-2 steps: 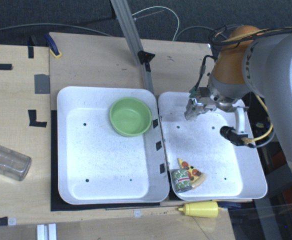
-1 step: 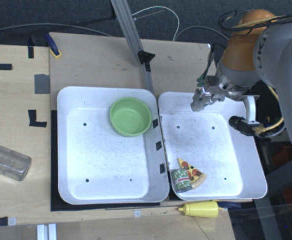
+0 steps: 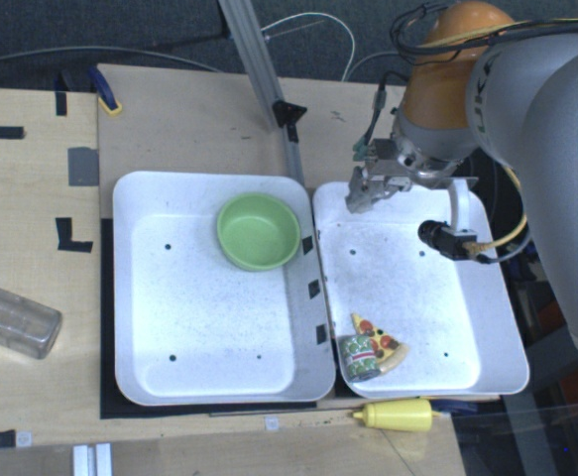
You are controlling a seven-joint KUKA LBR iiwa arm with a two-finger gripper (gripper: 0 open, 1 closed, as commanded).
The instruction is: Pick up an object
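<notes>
The gripper (image 3: 365, 194) hangs over the back left corner of the right bin (image 3: 487, 305), close to the divide between the two bins. Whether it is released or clenched cannot be told at this angle; nothing is seen caught in it. Above it the wrist rises into the orange band (image 3: 445, 77) and the broad grey arm (image 3: 541, 117), which sweeps in from the right and bends down, so the tool points roughly straight at the bin floor, a pose that suits a top-down descent.

Well forward of the tool, toward the near left corner of the same bin, lie the likeliest targets: a pizza-slice toy (image 3: 381, 343) touching a small printed packet (image 3: 359, 357). They sit tucked against the bin's sloping wall, probably where they slid to rest, which may crowd a grasp there.

To the tool's left, across the divide, a green bowl (image 3: 259, 230) rests upright in the left bin (image 3: 140, 296). Beyond the near rim a yellow bottle (image 3: 398, 416) lies on the bench.
</notes>
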